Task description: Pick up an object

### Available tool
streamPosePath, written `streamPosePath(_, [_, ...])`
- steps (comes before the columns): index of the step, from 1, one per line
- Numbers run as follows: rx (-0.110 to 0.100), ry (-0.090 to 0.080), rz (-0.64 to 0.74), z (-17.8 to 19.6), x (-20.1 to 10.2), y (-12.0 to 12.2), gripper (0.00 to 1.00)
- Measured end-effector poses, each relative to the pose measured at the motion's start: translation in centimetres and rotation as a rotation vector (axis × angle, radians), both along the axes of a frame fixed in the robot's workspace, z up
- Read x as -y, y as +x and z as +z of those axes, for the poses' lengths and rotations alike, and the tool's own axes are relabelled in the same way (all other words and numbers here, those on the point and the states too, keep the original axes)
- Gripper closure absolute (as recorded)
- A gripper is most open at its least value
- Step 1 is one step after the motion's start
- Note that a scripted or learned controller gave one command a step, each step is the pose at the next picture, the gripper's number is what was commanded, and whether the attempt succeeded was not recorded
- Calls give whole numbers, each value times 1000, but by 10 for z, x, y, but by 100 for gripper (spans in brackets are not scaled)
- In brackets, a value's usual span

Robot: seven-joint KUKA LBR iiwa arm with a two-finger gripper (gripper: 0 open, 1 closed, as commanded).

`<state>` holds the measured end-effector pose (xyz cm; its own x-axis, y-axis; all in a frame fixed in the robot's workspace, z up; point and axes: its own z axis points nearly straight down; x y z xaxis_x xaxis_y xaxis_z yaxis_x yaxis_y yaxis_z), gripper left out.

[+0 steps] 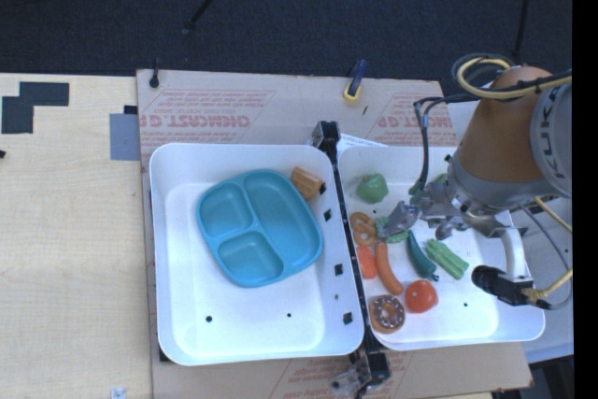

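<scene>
Camera view: I see the toy carrot [388,269] in the right bin [486,322], lower centre-right of frame, long axis running upper-left to lower-right. Gripper [404,220] hovers just above it, near a pretzel [363,229]; I cannot tell its grip state.

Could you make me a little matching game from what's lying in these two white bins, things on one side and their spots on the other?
Things:
1. blue divided plate
2. doughnut
3. tomato
4. green round piece

Places:
A. right bin, far end
B. right bin, near edge, beside the divider
C. middle of the left bin
D. right bin, just right of the doughnut

Pairs: 1-C, 2-B, 3-D, 4-A
</scene>
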<state>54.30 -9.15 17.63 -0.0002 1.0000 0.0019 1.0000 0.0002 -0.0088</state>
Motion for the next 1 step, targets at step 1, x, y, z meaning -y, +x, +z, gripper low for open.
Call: streamPosePath(1, [-1, 0, -2, -61, -8, 3, 0])
